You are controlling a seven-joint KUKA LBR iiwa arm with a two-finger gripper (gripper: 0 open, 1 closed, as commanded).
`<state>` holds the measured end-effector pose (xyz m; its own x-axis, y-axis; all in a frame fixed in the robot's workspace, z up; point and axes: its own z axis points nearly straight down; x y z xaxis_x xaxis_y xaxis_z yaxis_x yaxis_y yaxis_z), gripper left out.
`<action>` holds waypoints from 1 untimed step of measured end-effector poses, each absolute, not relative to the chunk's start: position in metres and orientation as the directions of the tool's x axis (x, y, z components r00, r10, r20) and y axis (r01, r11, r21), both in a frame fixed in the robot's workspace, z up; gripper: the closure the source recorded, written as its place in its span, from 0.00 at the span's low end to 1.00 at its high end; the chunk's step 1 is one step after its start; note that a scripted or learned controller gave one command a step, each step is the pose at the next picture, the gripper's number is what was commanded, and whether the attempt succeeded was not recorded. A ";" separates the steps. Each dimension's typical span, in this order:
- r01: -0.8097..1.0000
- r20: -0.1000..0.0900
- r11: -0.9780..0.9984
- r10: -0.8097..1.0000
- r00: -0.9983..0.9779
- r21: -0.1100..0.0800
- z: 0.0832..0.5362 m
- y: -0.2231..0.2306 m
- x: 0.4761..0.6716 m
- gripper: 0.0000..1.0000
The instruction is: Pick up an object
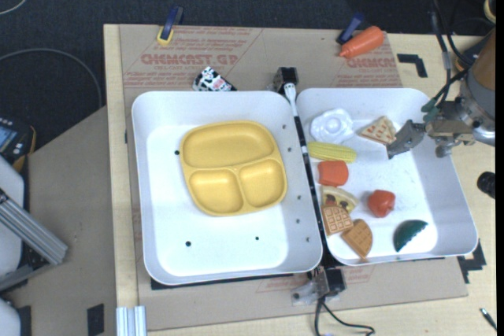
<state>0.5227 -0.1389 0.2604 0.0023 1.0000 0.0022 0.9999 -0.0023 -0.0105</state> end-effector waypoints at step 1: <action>1.000 0.000 0.000 1.000 0.000 0.000 0.265 -0.139 0.525 0.00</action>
